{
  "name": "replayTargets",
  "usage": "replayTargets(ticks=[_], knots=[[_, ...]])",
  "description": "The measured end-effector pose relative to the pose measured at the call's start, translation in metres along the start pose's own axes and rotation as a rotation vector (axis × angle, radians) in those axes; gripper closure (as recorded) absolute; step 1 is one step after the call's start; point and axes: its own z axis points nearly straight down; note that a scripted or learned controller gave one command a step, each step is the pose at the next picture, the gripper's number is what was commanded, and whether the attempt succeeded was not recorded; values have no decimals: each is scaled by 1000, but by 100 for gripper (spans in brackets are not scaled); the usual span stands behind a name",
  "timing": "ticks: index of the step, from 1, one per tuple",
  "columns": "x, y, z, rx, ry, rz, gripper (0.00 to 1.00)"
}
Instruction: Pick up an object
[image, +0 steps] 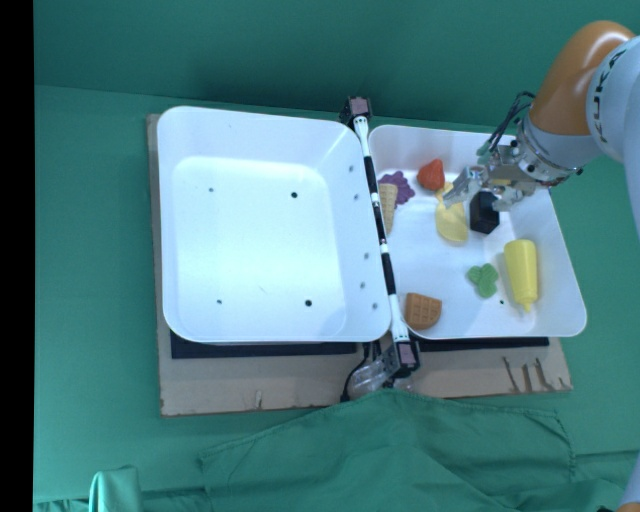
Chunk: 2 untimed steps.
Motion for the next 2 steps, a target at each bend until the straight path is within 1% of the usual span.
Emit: replayTargets(ticks=[2], knots=[[0,1,0,0,0,0,0]])
